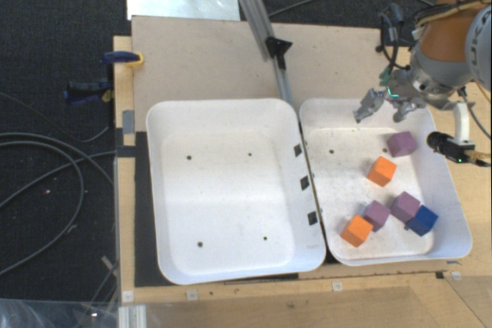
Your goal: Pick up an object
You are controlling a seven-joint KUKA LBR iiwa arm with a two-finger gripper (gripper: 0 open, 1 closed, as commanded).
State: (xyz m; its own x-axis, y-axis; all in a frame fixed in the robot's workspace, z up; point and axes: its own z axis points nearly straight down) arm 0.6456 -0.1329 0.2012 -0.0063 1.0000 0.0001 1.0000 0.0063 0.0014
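Purple cube [400,143] lies just below and slightly right of the claw [387,107], the nearest block in the right bin [330,165]. Claw is splayed, released, nothing between its fingers, hovering over the bin's upper part. Best move, I'd judge: shift over the cube, square the fingers to its flat faces, drop straight down, then close. Cube looks small, matte, slightly rotated. Orange cube [381,170] sits just beyond it, further below the claw; avoid nudging it.

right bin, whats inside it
The right bin holds six blocks: purple, orange, purple, purple, blue, orange. The open gripper hides a little of its far rim.
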